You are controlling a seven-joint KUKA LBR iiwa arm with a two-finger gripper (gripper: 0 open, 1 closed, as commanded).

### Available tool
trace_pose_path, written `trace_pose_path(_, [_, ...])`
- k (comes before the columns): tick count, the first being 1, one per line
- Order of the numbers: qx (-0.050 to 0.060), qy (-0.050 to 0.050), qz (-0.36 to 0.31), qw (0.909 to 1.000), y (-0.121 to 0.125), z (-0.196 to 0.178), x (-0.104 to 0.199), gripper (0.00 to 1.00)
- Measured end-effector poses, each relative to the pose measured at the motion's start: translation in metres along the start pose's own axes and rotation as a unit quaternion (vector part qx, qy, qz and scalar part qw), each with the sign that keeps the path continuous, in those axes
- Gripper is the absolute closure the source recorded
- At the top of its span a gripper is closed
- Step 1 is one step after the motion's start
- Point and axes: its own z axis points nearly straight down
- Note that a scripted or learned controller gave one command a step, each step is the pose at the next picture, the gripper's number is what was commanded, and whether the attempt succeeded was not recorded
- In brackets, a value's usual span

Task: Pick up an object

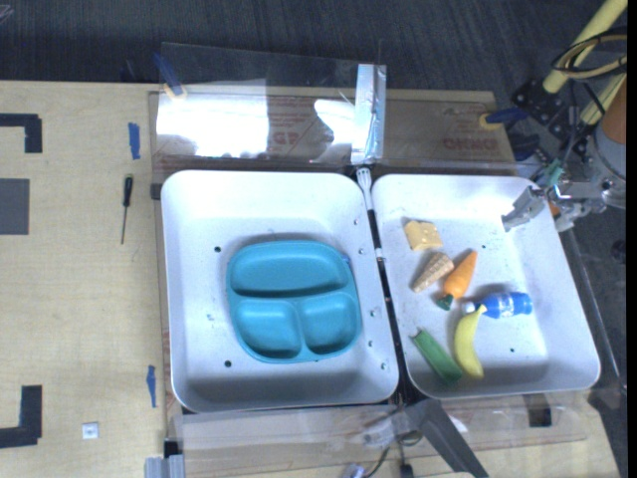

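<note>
From my remote station, the arm's gripper hangs at the upper right of the frame, just above the top right corner of the right bin. Whether it is released or clenched I cannot tell at this size; nothing is visibly caught in it.

The candidates for picking lie clustered in the middle of that right bin, well clear of the tool. A yellow cheese wedge sits uppermost, with a tan cone-shaped piece just below it and a toy carrot touching that piece's right side. Lower down, a banana lies beside a green vegetable, and a small blue-capped bottle rests on its side at the banana's upper tip.

The left bin holds a blue divided tray, seemingly parked there as a drop target.

I judge the pick has not begun: the tool stands off at the bin's edge, probably a staging pose. The crowding of carrot and cone may spoil a clean closure; the cheese stands more apart.
</note>
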Motion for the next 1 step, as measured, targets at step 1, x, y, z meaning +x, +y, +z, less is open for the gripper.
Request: trace_pose_path(1, [-0.002,-0.001,0.115,0.9934,0.0283,-0.0456,-0.0115,0.00])
